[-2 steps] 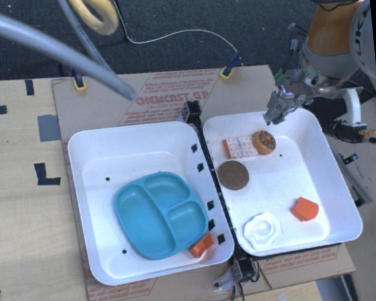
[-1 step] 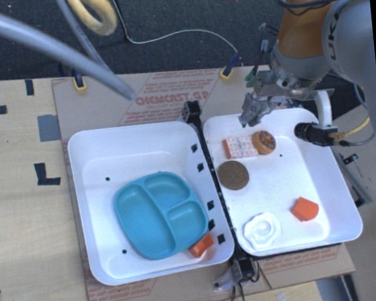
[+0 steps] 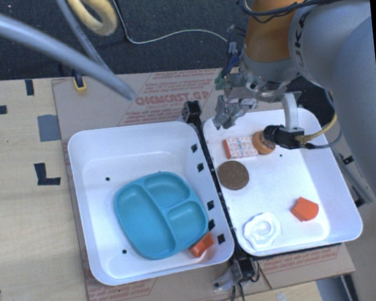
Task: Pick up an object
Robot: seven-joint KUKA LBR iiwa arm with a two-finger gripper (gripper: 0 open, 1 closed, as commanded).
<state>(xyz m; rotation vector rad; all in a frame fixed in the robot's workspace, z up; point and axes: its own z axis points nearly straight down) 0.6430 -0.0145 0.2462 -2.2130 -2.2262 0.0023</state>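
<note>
Gripper point(image 3: 229, 112) hangs over the far edge of the right bin point(image 3: 337, 231), just above the small pink-and-white packet point(image 3: 240, 147); whether the claw is open or closed cannot be told. Packet lies flat, long axis running left-right across the bin, left end toward the divider. Just right of it, a small orange-brown round piece point(image 3: 263, 142). Brown disc point(image 3: 233, 175) near the divider, below the packet. White lid-like piece point(image 3: 261, 230) and orange block point(image 3: 305, 209) toward the near edge. Left bin point(image 3: 89, 190) holds a blue divided tray point(image 3: 160, 213), long axis diagonal, and a small orange item point(image 3: 201, 246) at its near-right corner.
</note>
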